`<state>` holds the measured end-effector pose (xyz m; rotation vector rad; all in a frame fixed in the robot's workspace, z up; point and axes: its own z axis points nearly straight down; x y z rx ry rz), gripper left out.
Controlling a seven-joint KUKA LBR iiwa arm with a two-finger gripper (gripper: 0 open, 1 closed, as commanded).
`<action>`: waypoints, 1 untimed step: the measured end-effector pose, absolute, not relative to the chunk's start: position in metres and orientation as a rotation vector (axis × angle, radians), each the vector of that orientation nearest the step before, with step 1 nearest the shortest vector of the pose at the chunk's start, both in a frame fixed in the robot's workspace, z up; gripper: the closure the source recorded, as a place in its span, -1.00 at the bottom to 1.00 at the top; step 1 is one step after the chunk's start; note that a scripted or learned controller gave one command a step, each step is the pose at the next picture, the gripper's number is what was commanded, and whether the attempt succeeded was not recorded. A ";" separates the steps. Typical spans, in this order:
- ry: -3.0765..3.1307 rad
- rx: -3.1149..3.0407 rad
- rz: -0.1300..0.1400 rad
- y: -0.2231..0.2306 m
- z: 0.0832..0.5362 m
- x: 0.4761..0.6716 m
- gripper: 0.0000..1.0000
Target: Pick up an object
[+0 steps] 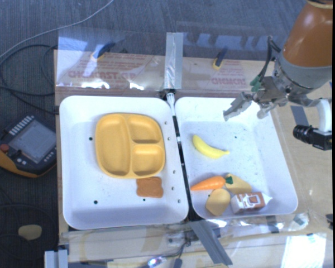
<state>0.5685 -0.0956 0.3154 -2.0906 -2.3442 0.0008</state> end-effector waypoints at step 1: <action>-2.387 -2.043 0.001 -0.080 0.384 0.562 -1.00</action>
